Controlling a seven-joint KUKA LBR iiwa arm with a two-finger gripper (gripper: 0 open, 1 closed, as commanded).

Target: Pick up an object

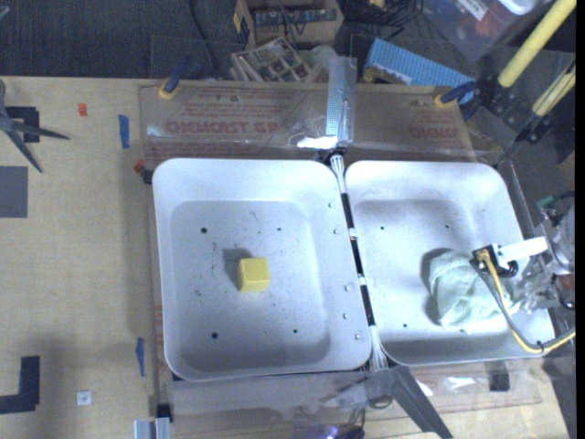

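We saw the gripper beside the crumpled pale green cloth in the right white bin, grasp state indiscernible, so nothing was lifted yet.

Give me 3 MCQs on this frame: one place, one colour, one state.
1. Where does the yellow block lie?
A. left bin
B. right bin
C. on the bench

2. What colour is the crumpled cloth?
A. red
B. pale green-white
C. black

3. What is the block's state?
A. held between fingers
B. resting free on the bin floor
C. stacked on the cloth

Key: 1 A, it sits mid-floor in the left bin. 2 B, it looks pale and greenish in the right bin. 3 B, the pincer is over at the right bin's far side, by the cloth.
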